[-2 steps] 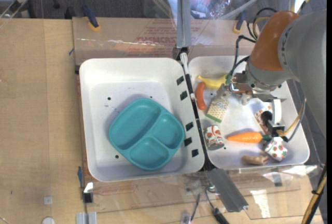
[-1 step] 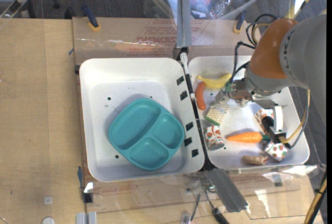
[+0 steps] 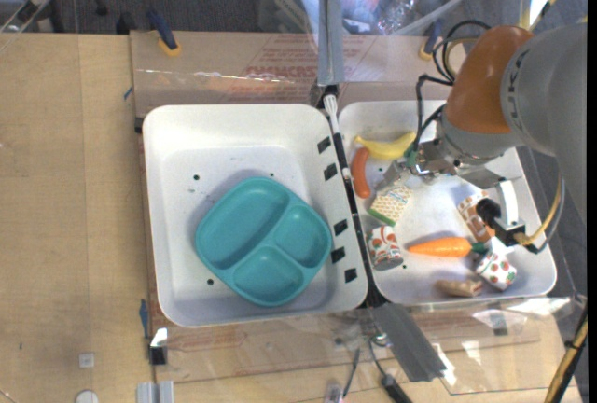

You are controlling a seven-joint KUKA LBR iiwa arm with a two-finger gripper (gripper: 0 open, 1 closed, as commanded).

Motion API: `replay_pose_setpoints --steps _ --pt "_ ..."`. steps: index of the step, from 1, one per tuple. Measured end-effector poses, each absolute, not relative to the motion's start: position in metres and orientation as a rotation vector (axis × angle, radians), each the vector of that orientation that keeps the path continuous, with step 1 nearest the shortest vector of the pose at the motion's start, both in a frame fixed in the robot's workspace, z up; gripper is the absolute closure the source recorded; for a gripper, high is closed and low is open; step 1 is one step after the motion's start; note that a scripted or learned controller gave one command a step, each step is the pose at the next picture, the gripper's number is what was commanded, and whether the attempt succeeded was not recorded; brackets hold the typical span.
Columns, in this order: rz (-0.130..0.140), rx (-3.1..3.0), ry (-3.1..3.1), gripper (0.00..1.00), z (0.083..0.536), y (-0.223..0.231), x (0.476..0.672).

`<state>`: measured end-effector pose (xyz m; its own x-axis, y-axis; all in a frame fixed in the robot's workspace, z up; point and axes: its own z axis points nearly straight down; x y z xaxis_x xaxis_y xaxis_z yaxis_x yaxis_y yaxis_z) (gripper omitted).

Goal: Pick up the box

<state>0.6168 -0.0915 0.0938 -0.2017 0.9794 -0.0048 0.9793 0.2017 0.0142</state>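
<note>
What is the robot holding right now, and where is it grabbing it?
It cannot be told. The gripper sits low in the right bin, just above a small patterned box, but no grasp shows.

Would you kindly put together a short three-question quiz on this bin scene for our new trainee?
1. True or false: the teal divided plate lies in the left bin.
2. Which lies nearest the right bin's front wall? A) banana B) carrot C) hot dog
3. Fill in: the small patterned box lies just in front of the ____.

Key: 1 true; 2 B; 3 gripper.
</note>
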Motion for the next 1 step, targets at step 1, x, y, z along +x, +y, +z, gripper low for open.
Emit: replay_pose_setpoints --steps 1 --pt "0.028 2.128 2.287 0.00 0.0958 -0.0954 0.5958"
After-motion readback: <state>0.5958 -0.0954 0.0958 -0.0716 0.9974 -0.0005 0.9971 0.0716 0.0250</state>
